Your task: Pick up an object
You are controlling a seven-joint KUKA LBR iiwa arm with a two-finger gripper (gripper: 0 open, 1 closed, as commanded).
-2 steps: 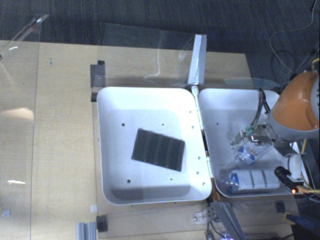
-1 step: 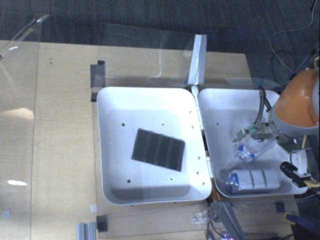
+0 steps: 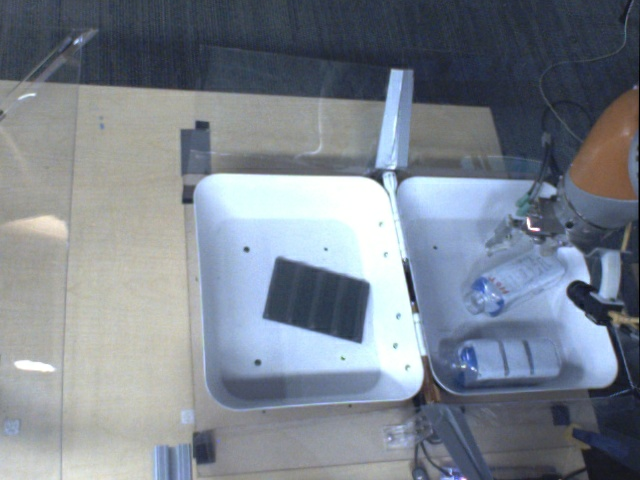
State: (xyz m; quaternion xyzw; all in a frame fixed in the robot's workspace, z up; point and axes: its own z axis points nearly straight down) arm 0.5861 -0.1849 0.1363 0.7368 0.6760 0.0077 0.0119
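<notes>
My gripper [image 3: 522, 226] hangs over the upper right part of the right bin [image 3: 440, 208], just above the far end of a clear plastic bottle [image 3: 512, 280]. That bottle lies tilted on the bin floor with its blue cap pointing left. A second bottle [image 3: 508, 360], with a blue cap and a pale label, lies along the right bin's front wall. In the left bin [image 3: 230, 208] a dark ribbed rectangular pad [image 3: 317, 299] lies flat near the middle. Nothing shows as lifted by the gripper.
The grey arm with its orange band [image 3: 610, 158] comes in from the right edge above the right bin. A metal post [image 3: 396, 118] stands behind the seam between the bins. Wooden bench surface [image 3: 100, 268] stretches to the left.
</notes>
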